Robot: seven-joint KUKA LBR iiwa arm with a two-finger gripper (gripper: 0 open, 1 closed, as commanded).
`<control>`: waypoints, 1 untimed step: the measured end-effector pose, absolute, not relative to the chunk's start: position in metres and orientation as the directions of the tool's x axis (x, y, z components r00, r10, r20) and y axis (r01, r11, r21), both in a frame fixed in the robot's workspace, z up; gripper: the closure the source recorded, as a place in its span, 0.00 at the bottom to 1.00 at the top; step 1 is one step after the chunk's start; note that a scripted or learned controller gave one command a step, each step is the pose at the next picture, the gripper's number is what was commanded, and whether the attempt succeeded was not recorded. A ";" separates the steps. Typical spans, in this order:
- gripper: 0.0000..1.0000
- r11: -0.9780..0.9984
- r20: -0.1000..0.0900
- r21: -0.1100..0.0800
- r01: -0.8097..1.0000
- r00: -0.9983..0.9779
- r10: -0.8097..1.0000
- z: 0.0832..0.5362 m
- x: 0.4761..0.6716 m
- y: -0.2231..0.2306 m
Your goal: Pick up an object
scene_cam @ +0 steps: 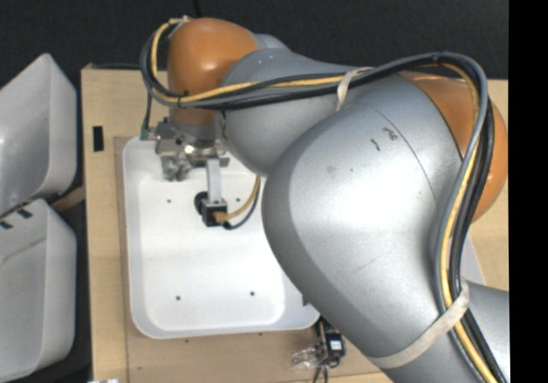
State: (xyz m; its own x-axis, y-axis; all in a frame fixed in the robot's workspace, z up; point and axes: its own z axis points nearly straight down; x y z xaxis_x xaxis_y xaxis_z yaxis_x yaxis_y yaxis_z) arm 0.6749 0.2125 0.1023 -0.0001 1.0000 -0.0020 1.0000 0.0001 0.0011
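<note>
Hanging over the white bin's (201, 278) far-left corner — the gripper (178, 165)

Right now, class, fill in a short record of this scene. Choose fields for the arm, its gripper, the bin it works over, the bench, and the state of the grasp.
arm: grey arm with an orange band, reaching in from the right across much of the view
gripper: gripper low over the far left corner of the bin
bin: shallow white bin, resting on the bench
bench: pale wooden bench
grasp: cannot tell from this angle
</note>
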 end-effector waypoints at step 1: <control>1.00 -0.002 -0.003 -0.001 1.000 0.002 1.000 0.101 0.678 0.191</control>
State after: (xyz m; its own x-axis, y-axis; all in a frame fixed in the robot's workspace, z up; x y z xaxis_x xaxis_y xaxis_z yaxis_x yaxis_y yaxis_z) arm 0.6781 0.1909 0.1009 0.0019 1.0000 -0.0031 1.0000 -0.0019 -0.0011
